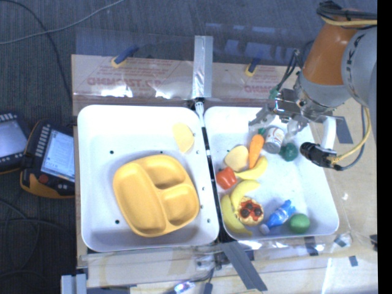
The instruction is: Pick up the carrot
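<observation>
Orange carrot (pixel 255 150) propped on banana (pixel 257 169), top exposed; gripper (pixel 283 119) just above-right, finger spread indiscernible, nothing visibly held.

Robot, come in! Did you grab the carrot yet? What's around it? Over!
Gripper above right bin's far side, nothing seen held. Carrot not picked up, lying beside it, leaning on banana. Small jar crowds carrot's top end.

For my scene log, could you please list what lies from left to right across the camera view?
Handheld controller → yellow divided tray → red pepper → carrot → blue bottle → green lime.
</observation>
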Controlling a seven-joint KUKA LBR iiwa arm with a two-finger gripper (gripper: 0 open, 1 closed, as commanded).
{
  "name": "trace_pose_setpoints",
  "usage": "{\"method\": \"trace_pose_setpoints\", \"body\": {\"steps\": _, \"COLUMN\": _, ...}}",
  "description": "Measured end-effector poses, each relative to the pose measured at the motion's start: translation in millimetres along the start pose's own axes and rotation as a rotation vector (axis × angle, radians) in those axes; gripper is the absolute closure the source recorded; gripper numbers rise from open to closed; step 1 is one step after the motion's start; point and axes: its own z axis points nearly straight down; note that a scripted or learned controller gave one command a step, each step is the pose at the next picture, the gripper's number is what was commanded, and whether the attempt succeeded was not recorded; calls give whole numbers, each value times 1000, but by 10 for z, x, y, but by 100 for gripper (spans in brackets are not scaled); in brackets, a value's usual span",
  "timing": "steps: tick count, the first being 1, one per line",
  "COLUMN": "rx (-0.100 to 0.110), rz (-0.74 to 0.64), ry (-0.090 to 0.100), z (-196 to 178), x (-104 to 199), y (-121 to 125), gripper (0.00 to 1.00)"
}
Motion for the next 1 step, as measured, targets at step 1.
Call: {"method": "trace_pose_setpoints", "body": {"steps": 1, "rx": 1, "rz": 22, "ry": -3, "z": 878, "x": -382, "y": 172, "gripper": 0}}
